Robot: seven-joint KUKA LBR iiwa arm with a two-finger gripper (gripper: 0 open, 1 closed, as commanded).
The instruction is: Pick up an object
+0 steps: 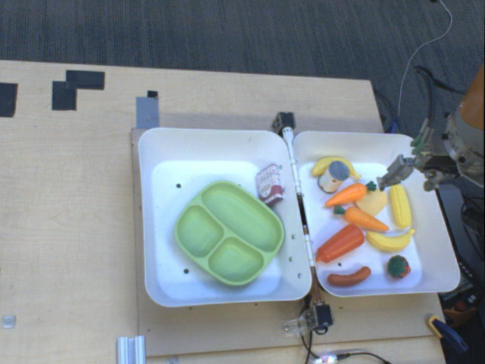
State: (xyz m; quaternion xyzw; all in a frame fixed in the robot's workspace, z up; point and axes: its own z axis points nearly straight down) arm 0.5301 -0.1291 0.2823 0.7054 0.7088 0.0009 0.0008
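Note:
The right bin [443, 241] holds several toy foods: two orange carrots [347, 194] [365, 218], a yellow corn cob [400, 205], two bananas [390, 240] [331, 163], a red pepper [341, 243], a brown sausage [348, 277] and a red strawberry [398, 265]. My gripper [414, 177] hangs over this bin's upper right part, just above the corn cob. It is open, one finger [394, 172] pointing down-left toward the upper carrot. Nothing sits between the fingers.
The left bin [155, 203] carries a green divided plate [229, 233] and a small red-and-white packet [270, 183] by the divider. A pale yellow piece [372, 202] and a round grey-topped item [334, 175] lie among the foods. Cables run along the bench's right side.

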